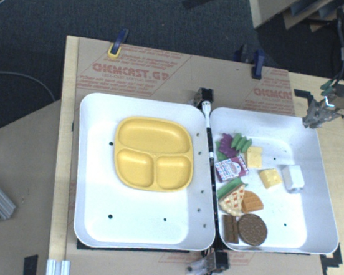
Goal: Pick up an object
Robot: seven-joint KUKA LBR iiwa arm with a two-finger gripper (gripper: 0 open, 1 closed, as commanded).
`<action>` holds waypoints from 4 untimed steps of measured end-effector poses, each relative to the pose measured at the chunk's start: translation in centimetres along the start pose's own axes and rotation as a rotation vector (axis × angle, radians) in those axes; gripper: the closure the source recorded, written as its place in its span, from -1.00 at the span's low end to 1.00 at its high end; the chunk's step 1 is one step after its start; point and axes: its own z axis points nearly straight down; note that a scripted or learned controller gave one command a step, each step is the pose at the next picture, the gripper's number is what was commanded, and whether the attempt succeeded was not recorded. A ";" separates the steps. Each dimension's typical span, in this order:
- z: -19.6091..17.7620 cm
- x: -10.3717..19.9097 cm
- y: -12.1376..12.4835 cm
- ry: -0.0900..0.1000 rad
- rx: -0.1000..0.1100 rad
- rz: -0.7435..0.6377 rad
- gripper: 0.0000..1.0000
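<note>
Toy food pieces (244, 190) heaped along right bin's (316, 184) left side, beside divided yellow plate (154, 153) in left bin (92, 173). Gripper (313, 118) poised above right bin's far right corner, apart from the pieces; grip state impossible to tell.

"CHEMCAST GP" in red, brown board (168, 70), twice

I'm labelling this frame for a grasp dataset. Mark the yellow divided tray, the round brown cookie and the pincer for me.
yellow divided tray (154, 153): camera view, on the ridge where its compartments meet.
round brown cookie (252, 229): camera view, middle of its top face.
pincer (313, 119): camera view, at its fingertips, over the right bin's far corner.
</note>
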 end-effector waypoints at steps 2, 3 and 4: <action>-1.8 9.6 -3.7 0.005 0.007 -0.004 1.00; -0.4 13.9 -5.4 0.005 0.009 -0.003 1.00; -1.0 19.3 -7.8 0.005 0.009 -0.004 1.00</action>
